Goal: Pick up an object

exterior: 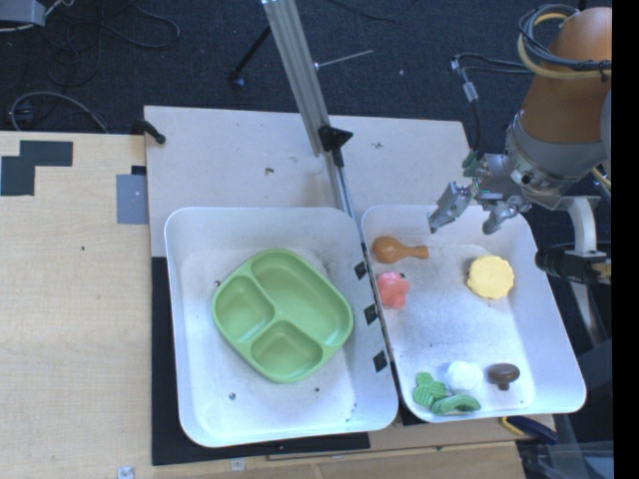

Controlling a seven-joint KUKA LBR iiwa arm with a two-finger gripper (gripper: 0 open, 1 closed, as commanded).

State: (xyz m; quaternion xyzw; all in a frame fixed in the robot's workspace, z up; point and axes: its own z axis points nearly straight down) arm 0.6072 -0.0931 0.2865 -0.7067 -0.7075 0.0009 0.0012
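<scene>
My gripper hangs above the far edge of the right bin, its two fingers spread open with nothing between them. Below it in the bin lie an orange drumstick-shaped toy at the far left, a pink toy just nearer, and a yellow round piece to the right. At the near end sit a green leafy toy, a white ball and a brown mushroom-like piece.
The left bin holds a green divided plate. A grey metal rail slants down from the back to the divider between the bins. Light wooden bench surface lies to the left.
</scene>
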